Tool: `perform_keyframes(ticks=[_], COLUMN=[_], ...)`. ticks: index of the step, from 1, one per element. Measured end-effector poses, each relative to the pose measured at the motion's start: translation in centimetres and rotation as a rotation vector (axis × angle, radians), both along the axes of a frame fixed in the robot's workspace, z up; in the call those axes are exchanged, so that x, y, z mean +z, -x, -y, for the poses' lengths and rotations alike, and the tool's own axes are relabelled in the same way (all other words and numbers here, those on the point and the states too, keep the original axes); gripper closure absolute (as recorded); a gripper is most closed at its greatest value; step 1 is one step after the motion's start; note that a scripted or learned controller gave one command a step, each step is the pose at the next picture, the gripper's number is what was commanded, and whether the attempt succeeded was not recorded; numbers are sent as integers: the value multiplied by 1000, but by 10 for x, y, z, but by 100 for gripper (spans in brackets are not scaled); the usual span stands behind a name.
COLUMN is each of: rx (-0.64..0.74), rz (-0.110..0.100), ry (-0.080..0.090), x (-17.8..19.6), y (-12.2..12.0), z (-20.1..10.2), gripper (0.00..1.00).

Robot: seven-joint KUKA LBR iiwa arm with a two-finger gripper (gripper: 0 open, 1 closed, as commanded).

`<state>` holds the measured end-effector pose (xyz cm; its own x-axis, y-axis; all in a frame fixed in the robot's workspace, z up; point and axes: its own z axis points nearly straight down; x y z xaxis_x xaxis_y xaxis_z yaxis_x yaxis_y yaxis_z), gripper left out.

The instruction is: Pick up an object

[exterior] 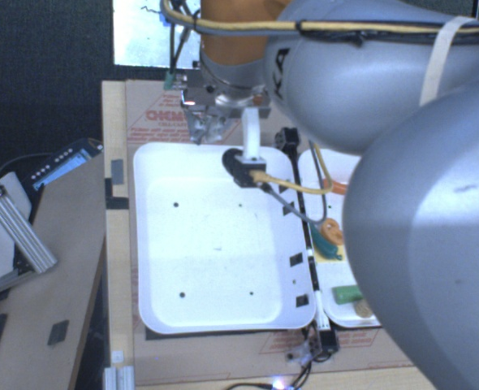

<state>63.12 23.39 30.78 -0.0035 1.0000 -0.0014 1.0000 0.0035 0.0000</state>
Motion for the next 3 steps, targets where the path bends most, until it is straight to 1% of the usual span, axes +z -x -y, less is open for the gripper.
perform_keyframes(ticks=[1,2,3], rx=[-1,2,-2], rz=[-11,19,-15], ry=[1,-11,5], x=[-68,238,73], y=[72,91,111], z=[-1,1,4], gripper=[100,100,100])
